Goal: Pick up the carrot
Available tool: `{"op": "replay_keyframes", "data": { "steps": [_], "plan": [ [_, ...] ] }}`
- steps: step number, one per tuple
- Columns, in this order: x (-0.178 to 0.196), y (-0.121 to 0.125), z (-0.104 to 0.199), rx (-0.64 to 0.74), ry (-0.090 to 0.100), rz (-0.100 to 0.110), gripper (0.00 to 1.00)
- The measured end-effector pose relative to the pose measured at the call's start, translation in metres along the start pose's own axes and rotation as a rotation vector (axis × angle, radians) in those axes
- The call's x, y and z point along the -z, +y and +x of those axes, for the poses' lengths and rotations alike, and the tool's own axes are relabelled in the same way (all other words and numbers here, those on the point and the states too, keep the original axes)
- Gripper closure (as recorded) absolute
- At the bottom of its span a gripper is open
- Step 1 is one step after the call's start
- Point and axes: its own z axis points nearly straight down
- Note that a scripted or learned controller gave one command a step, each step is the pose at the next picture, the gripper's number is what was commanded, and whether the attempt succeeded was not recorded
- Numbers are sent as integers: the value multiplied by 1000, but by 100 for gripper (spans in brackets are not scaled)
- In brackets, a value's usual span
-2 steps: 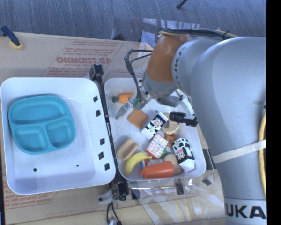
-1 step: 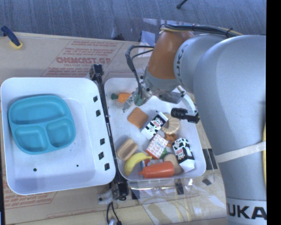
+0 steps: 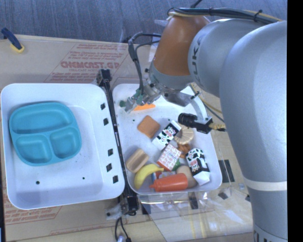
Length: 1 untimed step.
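The carrot [image 3: 145,106] lies at the tip of the claw [image 3: 139,101] in the right bin's [image 3: 122,135] far corner, claw opening and grasp indeterminable, with the brown block [image 3: 148,126] just below and the blue tray [image 3: 43,131] far left.

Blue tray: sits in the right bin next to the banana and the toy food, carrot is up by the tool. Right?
Not quite. The camera view shows the blue tray alone in the left bin, not the right one. The banana and the rest of the toy food lie in the right bin, and the carrot is at that bin's far end by the tool.
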Motion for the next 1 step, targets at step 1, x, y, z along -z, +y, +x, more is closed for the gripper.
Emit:
{"op": "replay_keyframes", "data": {
  "steps": [1],
  "plan": [
    [-56,-35,-75,315,6,9,100]
  ]
}}
